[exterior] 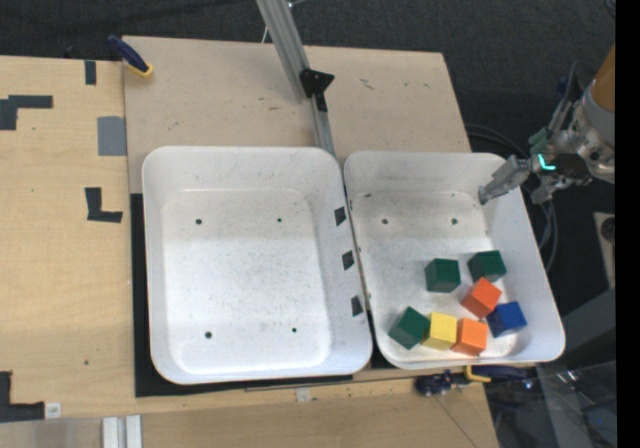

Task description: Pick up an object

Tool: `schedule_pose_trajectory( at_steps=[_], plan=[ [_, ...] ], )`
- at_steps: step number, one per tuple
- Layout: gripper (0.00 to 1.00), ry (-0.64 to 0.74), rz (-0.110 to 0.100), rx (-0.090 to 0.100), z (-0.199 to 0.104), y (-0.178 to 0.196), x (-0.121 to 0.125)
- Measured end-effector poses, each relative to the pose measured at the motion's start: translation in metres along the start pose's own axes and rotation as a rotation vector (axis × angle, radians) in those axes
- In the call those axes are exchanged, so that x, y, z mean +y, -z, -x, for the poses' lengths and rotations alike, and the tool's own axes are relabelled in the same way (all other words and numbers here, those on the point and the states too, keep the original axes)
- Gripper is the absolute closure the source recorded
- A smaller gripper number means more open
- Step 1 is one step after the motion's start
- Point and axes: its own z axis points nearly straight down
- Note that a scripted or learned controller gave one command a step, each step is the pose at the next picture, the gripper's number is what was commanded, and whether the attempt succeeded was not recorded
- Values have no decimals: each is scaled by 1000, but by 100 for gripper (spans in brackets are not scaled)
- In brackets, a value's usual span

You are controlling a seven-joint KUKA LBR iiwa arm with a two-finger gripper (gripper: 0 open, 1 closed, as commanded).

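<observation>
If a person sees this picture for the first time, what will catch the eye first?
Most likely the cluster of coloured blocks, green, orange, yellow and blue, in the near right corner of the right bin. Next, the gripper at that bin's far right rim, apart from the blocks. A slanted metal rail crosses the bench above.

Even, soft overhead light; faint shadows; slightly grainy; edges mildly soft.

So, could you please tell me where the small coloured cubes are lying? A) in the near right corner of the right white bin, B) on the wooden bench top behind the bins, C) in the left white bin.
A: the small coloured cubes, green, orange, yellow and blue, cluster in the right white bin.
</observation>
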Motion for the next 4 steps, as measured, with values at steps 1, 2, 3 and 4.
schedule_pose_trajectory(
  at_steps=[1, 2, 3, 4],
  plan=[
    [0, 2, 5, -1, 0, 3, 1],
    [0, 0, 0, -2, 4, -42, 3],
    [0, 0, -3, 0, 9, -105, 2],
    [0, 0, 9, -6, 8, -161, -6]
  ],
)
